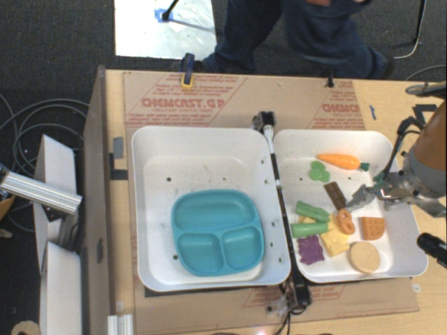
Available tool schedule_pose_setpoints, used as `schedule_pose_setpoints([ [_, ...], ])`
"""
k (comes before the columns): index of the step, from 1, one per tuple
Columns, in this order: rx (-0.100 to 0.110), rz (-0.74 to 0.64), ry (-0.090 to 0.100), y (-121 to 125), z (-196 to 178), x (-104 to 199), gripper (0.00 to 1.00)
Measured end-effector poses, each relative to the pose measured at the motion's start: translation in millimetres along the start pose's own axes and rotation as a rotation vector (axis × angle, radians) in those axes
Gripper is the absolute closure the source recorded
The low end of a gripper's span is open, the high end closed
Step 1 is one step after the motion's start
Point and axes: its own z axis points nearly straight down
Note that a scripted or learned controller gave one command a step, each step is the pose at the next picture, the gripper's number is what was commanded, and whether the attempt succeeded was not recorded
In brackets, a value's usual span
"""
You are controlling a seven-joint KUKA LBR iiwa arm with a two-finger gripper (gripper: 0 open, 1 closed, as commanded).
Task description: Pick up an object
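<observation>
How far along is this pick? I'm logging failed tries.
Done: the grey two-finger gripper has reached into the right white bin. In hand: nothing visibly; it hangs beside the brown bar and orange ring. Left: grasping and lifting any toy.

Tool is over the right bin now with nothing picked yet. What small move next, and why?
Probably lower the tool a little and to the left, toward the brown bar. It hovers at the right bin's right side, just beside the bar and above the orange ring and waffle, with no item visibly held. The bar is the nearest piece; whether its neighbours leave room is hard to tell.
</observation>
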Motion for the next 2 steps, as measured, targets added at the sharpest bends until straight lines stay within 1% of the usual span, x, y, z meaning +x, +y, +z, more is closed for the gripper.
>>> schedule_pose_setpoints([
  [1,-0.006,-0.01,0.001,103.6,43.2,42.5,0.0],
  [2,0.004,0.004,0.0,91.0,111.1,3.2,0.0],
])
